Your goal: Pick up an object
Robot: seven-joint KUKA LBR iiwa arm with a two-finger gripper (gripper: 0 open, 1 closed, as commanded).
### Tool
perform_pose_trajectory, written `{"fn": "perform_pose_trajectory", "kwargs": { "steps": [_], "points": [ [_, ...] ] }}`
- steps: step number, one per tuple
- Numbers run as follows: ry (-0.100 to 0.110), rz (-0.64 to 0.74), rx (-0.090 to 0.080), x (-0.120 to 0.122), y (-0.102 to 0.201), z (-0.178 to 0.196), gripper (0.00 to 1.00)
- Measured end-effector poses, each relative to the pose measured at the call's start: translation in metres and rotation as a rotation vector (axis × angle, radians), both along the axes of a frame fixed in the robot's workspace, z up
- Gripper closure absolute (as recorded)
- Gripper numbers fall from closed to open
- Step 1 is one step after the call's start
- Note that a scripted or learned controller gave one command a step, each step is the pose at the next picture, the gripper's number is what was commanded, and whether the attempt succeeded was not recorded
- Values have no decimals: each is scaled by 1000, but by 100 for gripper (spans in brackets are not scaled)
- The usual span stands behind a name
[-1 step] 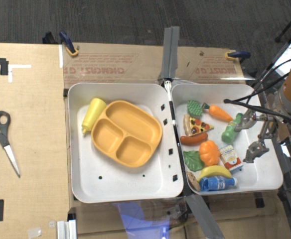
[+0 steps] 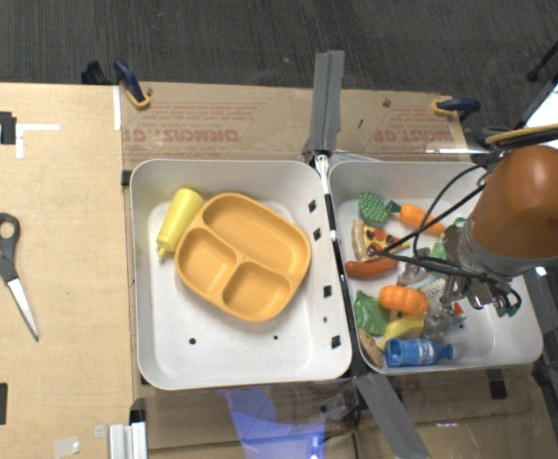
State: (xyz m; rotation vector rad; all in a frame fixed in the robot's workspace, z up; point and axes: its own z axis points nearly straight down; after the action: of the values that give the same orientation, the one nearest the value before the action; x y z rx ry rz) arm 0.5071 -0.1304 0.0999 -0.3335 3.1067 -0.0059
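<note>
- The right bin [image 2: 518, 347] is the landmark; it holds a crowded heap of toy food, and any piece of it can serve for the task.
- The end effector [image 2: 448, 299] is low inside this bin, near its middle, under the orange band [image 2: 532, 204] of the arm.
- Cables and the wrist cover it, so I cannot tell how wide it is open or whether it has anything in its hold.
- An orange carrot-like piece [image 2: 403, 299] lies just left of the end effector, toward the wall shared with the left bin [image 2: 155, 352].
- A blue bottle [image 2: 418, 353] lies near the front wall of the right bin, with a yellow piece [image 2: 403, 328] touching it from behind.
- A red sausage [image 2: 372, 267] lies farther back on the left side of the bin.
- The step in hand seems to be the descent or the closing on one piece in the heap.
- To do it well, I think the arm should aim at one piece with free space on both sides, such as the blue bottle, close across its narrow width, and rise straight up.
- The risk is that neighbours get pinched together or the round piece slips out.
</note>
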Motion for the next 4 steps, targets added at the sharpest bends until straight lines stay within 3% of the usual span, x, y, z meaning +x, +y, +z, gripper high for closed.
{"fn": "perform_pose_trajectory", "kwargs": {
  "steps": [1, 2, 3, 4],
  "points": [
    [12, 14, 1, 49, 19, -6, 0],
    [14, -125, 3, 32, 39, -7, 0],
    [13, -179, 4, 90, 32, -6, 0],
    [9, -131, 2, 125, -47, 100, 0]
  ]
}}
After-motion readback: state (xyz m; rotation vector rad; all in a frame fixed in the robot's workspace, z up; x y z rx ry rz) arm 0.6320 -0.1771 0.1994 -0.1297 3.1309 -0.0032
